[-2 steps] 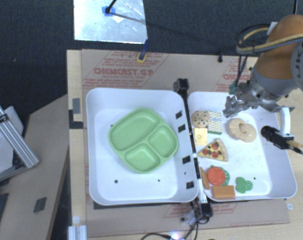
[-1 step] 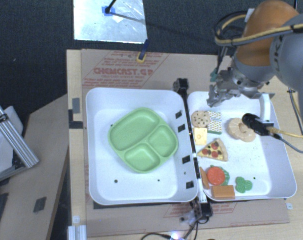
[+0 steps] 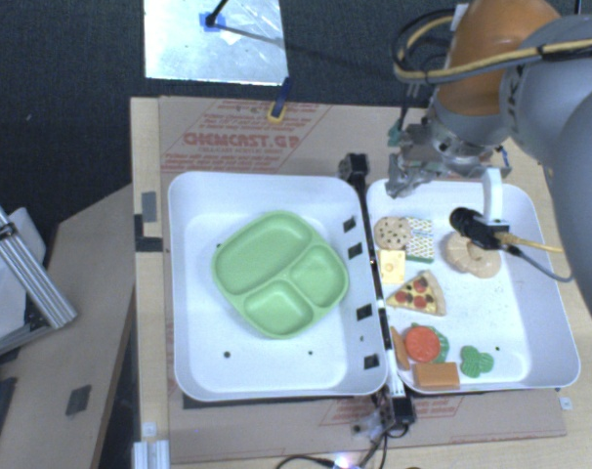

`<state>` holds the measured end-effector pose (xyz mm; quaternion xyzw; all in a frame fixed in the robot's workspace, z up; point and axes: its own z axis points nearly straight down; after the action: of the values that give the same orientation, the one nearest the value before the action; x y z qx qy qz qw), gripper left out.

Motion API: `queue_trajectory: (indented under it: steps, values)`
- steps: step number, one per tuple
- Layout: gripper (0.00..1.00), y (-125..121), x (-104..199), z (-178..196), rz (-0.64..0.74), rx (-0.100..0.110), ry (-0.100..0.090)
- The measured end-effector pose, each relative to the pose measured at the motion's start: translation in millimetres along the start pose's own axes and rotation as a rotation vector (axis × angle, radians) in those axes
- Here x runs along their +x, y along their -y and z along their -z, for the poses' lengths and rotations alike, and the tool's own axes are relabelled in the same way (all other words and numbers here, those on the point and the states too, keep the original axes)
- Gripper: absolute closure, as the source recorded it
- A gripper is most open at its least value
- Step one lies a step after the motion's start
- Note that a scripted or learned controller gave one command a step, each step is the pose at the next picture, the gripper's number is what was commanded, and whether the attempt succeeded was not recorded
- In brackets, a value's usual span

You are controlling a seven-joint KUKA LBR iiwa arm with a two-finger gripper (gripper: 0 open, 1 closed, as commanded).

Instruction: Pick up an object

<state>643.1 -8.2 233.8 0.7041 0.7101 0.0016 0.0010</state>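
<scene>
Presently, the two-finger gripper [image 3: 405, 186], state indeterminate, hangs above the right white bin [image 3: 545, 301], whose triangular toy pizza slice [image 3: 418, 294] points up-right, long axis diagonal.

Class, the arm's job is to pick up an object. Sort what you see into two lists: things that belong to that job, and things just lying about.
Belongs to the job:
gripper
cookie
pizza slice
tomato
broccoli
right bin

Just lying about:
green divided plate
left bin
cardboard sheet
</scene>
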Motion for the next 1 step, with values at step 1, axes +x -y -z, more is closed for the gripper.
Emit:
queue_trajectory:
  steps: [1]
  values:
    - [1.0,5.0,1.9,-7.7,-0.003,0.002,0.002]
